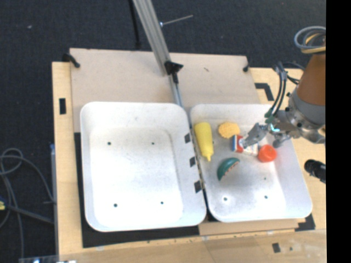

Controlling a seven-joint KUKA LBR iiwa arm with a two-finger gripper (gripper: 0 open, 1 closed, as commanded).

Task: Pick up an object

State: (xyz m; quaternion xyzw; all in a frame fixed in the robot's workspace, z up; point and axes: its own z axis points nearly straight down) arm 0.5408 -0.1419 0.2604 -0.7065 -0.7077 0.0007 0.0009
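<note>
The right bin [285,199] holds several small items. A yellow bottle [204,138] lies by its left wall, with a yellow-orange lump [228,129] beside it. A small red, white and blue piece [237,144] sits just right of those. A green wedge [227,167] lies nearer the front. An orange-red round object [267,154] rests on the bin floor at the right. My gripper [264,142] hangs low over the bin, open, its two fingers spread. One fingertip [249,141] is next to the small red, white and blue piece. The orange-red object lies just below the gap, not clamped.
The left bin [90,163] stands beside the right one, separated by a narrow divider with black clips. A slanted metal rail [153,29] rises behind the bins. Cables [282,89] run along the arm at the right.
</note>
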